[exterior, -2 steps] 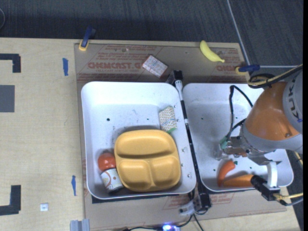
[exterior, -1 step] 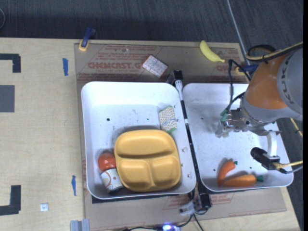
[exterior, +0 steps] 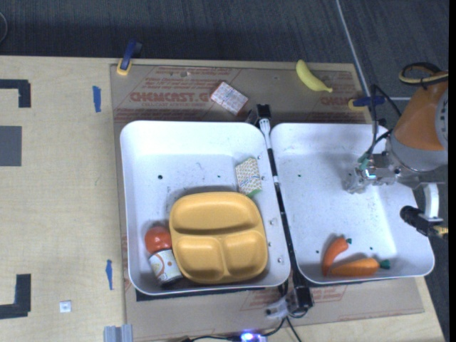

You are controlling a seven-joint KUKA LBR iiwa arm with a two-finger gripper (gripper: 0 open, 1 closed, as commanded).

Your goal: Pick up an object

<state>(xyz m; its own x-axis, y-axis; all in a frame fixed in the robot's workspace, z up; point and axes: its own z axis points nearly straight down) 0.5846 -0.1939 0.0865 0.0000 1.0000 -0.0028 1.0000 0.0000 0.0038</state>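
Observation:
The right bin (exterior: 313, 148) holds two orange carrots (exterior: 349, 261) with green tips, lying close together near its front edge. In the left bin (exterior: 142, 155) a yellow divided tray (exterior: 217, 235) lies at the front. A small can with a red top (exterior: 161, 254) stands at the tray's left, and a patterned packet (exterior: 248, 174) lies just behind the tray. My gripper (exterior: 358, 177) hangs low over the right bin's right middle, well behind the carrots, and I see nothing in it.
A yellow banana (exterior: 312, 77) and a small pink-checked packet (exterior: 229, 97) lie on the cardboard behind the bins. Blue clamps (exterior: 129, 54) hold the cardboard's back corners. The grey arm (exterior: 420, 130) with its orange band covers the right bin's right rim.

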